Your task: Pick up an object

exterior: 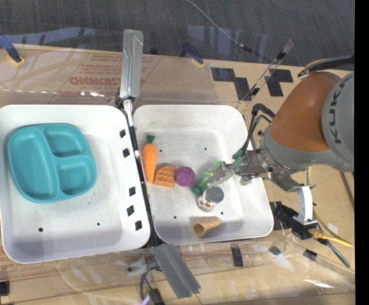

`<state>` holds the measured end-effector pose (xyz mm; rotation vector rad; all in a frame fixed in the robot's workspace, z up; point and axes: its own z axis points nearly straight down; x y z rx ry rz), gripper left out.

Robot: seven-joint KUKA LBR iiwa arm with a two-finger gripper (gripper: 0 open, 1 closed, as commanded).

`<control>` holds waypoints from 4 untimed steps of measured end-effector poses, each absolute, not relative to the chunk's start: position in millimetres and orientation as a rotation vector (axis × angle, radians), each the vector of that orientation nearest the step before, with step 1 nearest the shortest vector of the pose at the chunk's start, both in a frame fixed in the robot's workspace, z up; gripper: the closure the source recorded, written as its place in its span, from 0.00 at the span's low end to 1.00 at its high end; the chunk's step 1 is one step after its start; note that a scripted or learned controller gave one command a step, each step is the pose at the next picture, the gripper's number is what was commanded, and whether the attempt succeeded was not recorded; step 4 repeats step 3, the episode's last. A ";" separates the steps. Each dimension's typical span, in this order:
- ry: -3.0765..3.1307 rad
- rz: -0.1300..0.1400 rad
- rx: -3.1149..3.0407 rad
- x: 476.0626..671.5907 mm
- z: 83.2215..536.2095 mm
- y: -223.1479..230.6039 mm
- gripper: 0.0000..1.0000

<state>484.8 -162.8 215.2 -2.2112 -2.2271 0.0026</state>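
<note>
the gripper [214,175] hangs low in the right bin [171,116], beside the purple ball [185,176]; i cannot tell its grip.

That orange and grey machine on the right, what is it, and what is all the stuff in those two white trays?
It is a robot arm, filmed by one camera fixed above the bench and looking down at a slant. Its gripper reaches into the right bin, where small toy foods lie: a carrot, a waffle piece, a purple ball, a green piece at the gripper's tip, a small round jar-like item and an ice-cream cone. The left bin holds a teal divided plate. Whether the gripper has actually gripped anything cannot be told.
</note>
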 end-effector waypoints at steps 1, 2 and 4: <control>-2.233 -0.002 -2.215 542.0 93.7 -205.6 0.00; -2.235 0.002 -2.208 541.0 102.4 -205.4 1.00; -2.239 -0.010 -2.212 575.2 232.8 -145.0 1.00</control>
